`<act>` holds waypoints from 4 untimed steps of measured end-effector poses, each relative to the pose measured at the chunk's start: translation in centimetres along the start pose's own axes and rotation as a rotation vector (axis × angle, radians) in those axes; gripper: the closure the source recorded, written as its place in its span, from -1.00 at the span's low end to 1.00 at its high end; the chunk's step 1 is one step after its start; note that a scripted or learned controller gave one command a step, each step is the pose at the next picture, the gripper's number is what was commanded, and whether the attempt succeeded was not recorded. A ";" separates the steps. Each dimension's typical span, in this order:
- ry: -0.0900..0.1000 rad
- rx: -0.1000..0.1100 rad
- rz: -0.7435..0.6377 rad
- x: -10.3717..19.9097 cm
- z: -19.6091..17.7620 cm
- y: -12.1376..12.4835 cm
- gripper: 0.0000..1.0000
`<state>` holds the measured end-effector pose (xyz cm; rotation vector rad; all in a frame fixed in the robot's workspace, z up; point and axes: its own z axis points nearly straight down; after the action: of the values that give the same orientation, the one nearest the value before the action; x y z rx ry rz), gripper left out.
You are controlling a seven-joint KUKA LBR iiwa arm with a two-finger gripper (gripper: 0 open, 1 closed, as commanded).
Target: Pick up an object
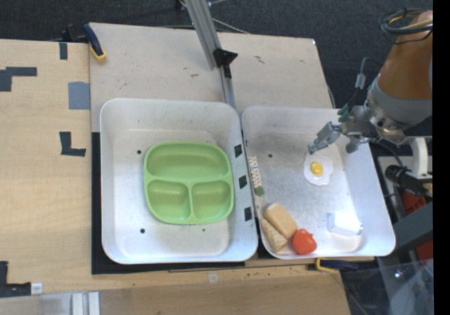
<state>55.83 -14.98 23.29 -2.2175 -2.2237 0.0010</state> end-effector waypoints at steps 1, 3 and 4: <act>0.000 0.000 0.000 0.0 0.0 0.0 -1.00; 0.001 0.007 0.001 0.0 10.8 0.0 -1.00; -0.004 -0.003 0.002 -0.1 14.4 0.1 -1.00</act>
<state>55.89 -15.07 8.93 -2.2229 -2.2253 0.0026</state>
